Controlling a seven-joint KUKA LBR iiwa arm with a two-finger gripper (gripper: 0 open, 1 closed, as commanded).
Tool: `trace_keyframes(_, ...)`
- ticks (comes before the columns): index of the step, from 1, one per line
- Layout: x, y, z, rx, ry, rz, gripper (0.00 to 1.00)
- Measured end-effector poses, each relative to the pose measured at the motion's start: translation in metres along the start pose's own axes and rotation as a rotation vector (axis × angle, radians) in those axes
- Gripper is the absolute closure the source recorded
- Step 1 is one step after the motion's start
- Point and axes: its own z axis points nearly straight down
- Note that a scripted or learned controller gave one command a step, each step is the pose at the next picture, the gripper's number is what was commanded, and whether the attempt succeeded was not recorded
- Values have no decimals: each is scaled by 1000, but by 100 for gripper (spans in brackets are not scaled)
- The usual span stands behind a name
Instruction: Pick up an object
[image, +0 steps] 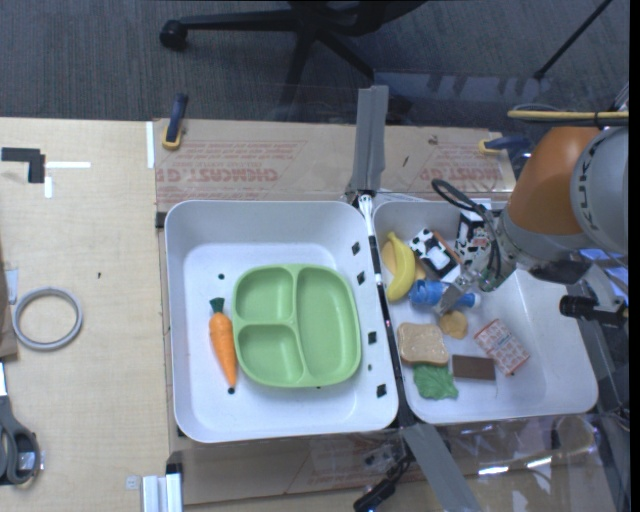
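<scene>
From the camera above the table (80, 200), two white bins sit side by side. The left bin (190, 330) holds a green divided plate (297, 325) with a carrot (223, 345) lying just beside its left edge. The right bin (545, 375) holds a cluster of small things: a banana (398, 268), a black-and-white toy (432, 250), a blue toy (428, 294), a slice of bread (423, 344), a green leaf piece (436, 382) touching a brown bar (473, 368), and a red checked packet (501, 346).

The arm (560, 195) reaches in from the right, and its tool (462, 296) is low over the right bin, at the blue toy's right end. Whether the tool is open, closed, or gripping anything cannot be told here.
</scene>
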Motion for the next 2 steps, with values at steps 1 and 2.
trace_keyframes(1, 0, 0, -9, 3, 0, -3, 100)
trace_keyframes(2, 37, 75, -100, 2, 0, 290, 100)
